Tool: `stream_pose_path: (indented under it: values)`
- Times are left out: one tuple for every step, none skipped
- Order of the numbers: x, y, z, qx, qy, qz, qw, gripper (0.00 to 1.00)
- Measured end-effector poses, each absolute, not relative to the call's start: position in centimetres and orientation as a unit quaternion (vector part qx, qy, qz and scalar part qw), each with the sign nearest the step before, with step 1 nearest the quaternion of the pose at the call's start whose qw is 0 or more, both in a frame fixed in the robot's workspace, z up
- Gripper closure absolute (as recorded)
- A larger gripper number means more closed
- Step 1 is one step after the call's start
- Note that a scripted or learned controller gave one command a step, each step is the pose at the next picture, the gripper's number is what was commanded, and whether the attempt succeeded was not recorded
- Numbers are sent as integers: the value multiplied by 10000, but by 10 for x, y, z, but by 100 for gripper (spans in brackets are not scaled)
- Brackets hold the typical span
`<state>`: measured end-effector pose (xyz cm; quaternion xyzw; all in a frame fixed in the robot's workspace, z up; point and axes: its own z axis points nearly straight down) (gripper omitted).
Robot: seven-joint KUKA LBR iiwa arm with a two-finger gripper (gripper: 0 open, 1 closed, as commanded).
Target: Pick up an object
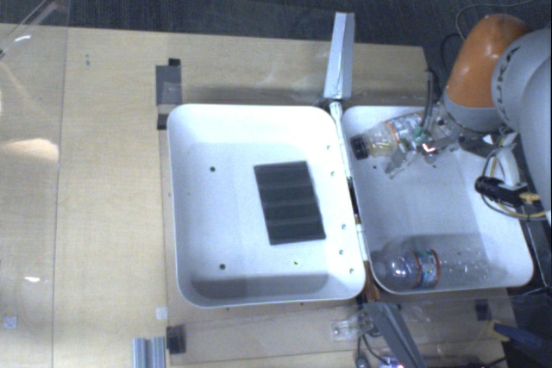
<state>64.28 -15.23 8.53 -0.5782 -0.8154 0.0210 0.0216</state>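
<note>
A small clear plastic bottle (384, 138) with a dark cap lies at the far left of the right bin (431, 202). My gripper (416, 147) is down at the bottle's right end and overlaps it, below the arm's orange band (481, 56). A second clear bottle (424, 266) with a coloured label lies on its side along the right bin's near wall. A dark ribbed rectangular block (290, 202) rests flat in the middle of the left bin (207, 142).
A grey upright post (340, 56) stands behind the gap between the bins. Black cables (504, 192) hang by the right bin's right rim. Brackets and clamps (170, 84) sit on the wooden bench around the bins.
</note>
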Motion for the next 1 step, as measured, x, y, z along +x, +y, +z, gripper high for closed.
stream_pose_path:
  values:
    - [647, -140, 93, -5717, -8196, 264, 255, 0]
